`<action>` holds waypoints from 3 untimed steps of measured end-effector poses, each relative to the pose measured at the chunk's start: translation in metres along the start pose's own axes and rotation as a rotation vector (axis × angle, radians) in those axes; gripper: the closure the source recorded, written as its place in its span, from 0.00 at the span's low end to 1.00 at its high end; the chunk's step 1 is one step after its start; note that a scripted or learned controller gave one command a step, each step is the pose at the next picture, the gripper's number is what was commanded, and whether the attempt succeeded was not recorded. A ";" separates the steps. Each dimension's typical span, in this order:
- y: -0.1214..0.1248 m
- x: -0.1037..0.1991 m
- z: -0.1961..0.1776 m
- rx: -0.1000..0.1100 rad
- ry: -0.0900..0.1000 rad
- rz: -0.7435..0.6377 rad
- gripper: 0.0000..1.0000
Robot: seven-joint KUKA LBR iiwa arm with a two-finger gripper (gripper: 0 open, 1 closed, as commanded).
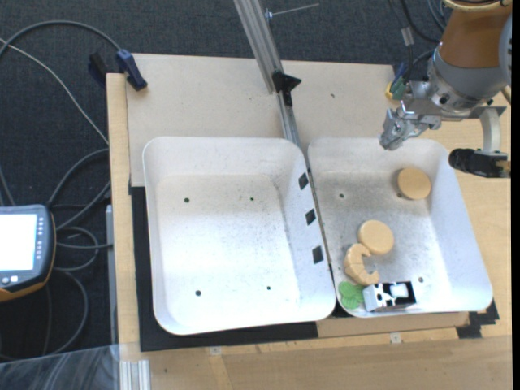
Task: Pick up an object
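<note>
The right bin (455,218) holds a tan round disc (413,183) near its far right side and another tan disc (376,237) lower down. A tan curved piece (359,264) lies just below that disc. A green round piece (351,296) and a black-and-white block (388,296) rest at the near edge. My gripper (395,133) hangs over the far rim of the right bin, up and left of the upper disc, with nothing seen between its fingers.
The left bin (162,242) lies beside the right one. A slanted metal rail (260,39) runs down to the gap between the bins. Cables and a pendant screen (20,246) lie off the bench at the left.
</note>
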State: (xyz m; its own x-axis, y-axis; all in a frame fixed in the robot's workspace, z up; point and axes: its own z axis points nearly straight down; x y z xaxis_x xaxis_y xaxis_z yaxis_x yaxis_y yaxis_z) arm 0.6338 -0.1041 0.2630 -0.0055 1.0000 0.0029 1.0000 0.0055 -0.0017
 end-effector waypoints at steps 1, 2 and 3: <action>-0.017 0.048 0.015 0.002 0.000 0.000 1.00; -0.032 0.102 0.027 0.002 0.000 -0.001 1.00; -0.044 0.158 0.028 0.002 0.001 -0.002 1.00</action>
